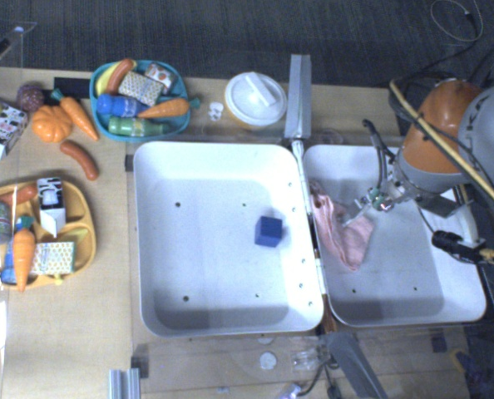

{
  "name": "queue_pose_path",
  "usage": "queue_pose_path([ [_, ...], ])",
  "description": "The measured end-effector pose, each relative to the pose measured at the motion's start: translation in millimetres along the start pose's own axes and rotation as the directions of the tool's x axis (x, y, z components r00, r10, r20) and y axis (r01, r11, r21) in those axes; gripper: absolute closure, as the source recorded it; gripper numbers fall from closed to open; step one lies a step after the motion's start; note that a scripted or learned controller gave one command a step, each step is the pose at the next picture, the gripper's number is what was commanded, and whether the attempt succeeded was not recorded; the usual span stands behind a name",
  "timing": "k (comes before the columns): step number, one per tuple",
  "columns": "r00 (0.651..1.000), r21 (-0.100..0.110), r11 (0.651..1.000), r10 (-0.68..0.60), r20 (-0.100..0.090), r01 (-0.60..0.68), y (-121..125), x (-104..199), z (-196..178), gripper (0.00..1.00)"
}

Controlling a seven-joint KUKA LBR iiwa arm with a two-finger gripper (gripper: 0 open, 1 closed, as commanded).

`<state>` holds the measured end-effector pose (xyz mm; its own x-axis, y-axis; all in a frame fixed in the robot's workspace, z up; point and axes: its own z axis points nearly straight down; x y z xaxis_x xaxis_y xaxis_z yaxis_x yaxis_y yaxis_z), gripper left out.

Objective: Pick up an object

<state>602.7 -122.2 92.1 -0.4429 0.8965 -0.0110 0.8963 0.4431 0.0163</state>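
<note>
Overhead, two white bins side by side: left bin (189, 306) carries one blue cube (269, 230), right of its centre, well apart from the walls. Right bin (413, 302) carries a pink cloth (340, 229), crumpled along its left wall. Arm (455, 131) reaches in from the right, orange band above the wrist. Gripper (372, 202) sits low over the right bin, at the cloth's upper right edge; the cloth rises toward it, touching. Finger state: cannot tell. On the bench left of the bins, a blue bowl (139, 127) and a yellow tray (76, 223) of toy food.
</note>
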Motion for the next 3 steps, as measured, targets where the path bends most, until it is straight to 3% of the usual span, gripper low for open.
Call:
queue_pose_path([
  [1, 1.000, -0.001, 1.000, -0.022, 0.000, 0.022, 1.7, 31.4, -0.4, 0.00],
  [2, 1.000, -0.004, 1.000, -0.023, -0.002, 0.023, 4.5, 32.4, -10.5, 1.00],
  [3, 0.987, 0.009, 0.987, -0.160, -0.009, 0.160, 82.2, 41.5, -122.5, 1.00],
])
